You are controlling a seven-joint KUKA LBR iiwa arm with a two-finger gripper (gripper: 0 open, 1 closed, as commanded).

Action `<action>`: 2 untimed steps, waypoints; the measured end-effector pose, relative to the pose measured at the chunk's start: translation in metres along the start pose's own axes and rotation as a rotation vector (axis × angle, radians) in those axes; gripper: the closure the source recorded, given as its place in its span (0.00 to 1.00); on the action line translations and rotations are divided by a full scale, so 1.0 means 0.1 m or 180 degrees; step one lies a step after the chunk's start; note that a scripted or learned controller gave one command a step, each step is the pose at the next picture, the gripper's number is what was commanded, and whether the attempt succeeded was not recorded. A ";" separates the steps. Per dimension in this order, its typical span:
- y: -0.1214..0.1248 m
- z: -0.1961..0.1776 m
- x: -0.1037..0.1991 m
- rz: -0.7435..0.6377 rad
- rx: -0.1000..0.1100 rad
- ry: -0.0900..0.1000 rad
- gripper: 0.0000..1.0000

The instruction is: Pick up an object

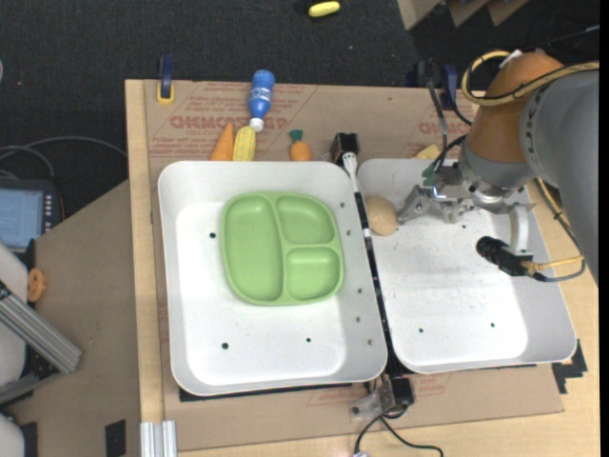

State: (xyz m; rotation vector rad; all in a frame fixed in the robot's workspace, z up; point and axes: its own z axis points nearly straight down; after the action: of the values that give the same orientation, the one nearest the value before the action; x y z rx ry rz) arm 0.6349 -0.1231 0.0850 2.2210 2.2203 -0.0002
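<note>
In the right bin, the gripper, grip state unclear, sits beside a tan egg.

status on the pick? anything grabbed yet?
Done: the arm has reached into the right bin, and the gripper sits low near its back left corner. In hand: nothing visibly held; the tan rounded object lies just left of the gripper, by the bin's left wall. Left: grasp and lift. The green divided plate sits in the left bin.

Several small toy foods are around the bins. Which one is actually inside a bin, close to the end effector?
The tan potato-like piece, at the right bin's left edge beside the end effector. The corn and carrots lie on the board behind the bins.
</note>
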 end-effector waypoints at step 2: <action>0.00 0.00 0.00 0.0000 0.0000 0.0000 0.00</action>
State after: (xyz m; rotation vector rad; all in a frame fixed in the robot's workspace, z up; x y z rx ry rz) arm 0.6349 -0.1231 0.0850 2.2210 2.2203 -0.0002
